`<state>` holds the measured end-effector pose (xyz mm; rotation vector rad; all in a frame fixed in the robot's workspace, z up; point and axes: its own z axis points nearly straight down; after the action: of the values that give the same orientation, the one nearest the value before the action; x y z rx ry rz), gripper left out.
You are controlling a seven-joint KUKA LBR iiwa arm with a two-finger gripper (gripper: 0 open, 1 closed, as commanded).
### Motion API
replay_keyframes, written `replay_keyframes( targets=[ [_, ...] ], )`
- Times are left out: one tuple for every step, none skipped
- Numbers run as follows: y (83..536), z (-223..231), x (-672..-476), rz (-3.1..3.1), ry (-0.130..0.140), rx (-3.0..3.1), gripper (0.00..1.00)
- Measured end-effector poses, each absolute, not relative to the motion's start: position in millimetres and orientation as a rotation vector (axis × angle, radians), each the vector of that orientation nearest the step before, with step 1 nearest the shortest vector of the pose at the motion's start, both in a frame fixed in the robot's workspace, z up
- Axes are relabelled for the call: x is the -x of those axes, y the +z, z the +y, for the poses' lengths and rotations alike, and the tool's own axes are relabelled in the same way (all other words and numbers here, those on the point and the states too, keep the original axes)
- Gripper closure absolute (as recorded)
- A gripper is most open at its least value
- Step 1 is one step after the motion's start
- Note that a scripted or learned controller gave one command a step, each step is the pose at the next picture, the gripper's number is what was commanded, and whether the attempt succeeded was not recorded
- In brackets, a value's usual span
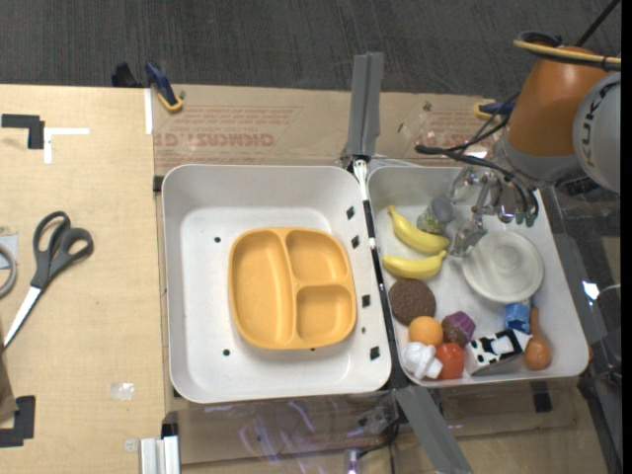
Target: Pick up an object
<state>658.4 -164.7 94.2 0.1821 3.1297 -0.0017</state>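
In the camera view, the metal two-finger gripper (472,227) hangs over the upper middle of the right shallow white bin (565,282), just above the rim of a round white bowl (504,268) and just right of two yellow bananas (415,248); whether it is apart, together or clamped on anything I cannot tell. Below the bananas in that same bin lie a brown round cookie-like disc (412,299), an orange ball (425,330), a purple faceted block (458,326) and a black-and-white toy (497,349), while the left white bin (188,294) holds a yellow divided plastic plate (293,287).
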Motion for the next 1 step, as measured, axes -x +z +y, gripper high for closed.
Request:
replay_keyframes(
  targets=[
    [93.7, -140.5, -641.0, 3.136, -0.002, -0.081, 0.00]
  ],
)
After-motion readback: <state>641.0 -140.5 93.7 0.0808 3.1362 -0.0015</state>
